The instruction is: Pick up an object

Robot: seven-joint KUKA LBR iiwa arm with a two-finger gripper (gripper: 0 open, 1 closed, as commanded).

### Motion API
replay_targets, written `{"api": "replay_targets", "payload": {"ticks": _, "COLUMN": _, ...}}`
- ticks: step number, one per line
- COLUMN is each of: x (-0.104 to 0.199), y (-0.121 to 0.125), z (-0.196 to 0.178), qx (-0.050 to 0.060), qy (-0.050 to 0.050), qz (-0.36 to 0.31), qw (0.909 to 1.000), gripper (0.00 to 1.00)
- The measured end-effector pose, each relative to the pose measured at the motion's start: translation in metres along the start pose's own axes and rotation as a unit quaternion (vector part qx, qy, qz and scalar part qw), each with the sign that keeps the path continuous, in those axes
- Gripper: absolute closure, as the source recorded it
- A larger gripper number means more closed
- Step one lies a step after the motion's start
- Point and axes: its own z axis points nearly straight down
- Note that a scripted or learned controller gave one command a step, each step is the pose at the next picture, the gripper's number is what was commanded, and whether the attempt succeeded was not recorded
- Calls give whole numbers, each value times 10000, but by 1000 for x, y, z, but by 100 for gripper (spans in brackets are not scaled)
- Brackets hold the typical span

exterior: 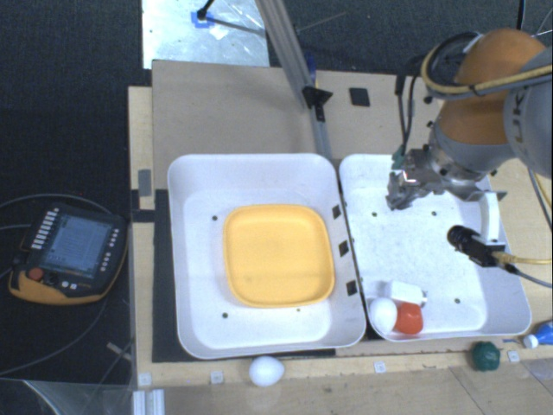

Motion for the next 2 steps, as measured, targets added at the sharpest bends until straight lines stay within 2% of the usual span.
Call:
{"api": "replay_targets", "payload": {"ticks": 1, "x": 51, "y": 1, "z": -8, "qx": 1, "qy": 0, "qz": -2, "qw": 10000, "gripper": 100}}
{"api": "replay_targets", "payload": {"ticks": 2, "x": 94, "y": 13, "z": -5, "qx": 4, "qy": -1, "qz": 0, "qw": 10000, "gripper": 100}}
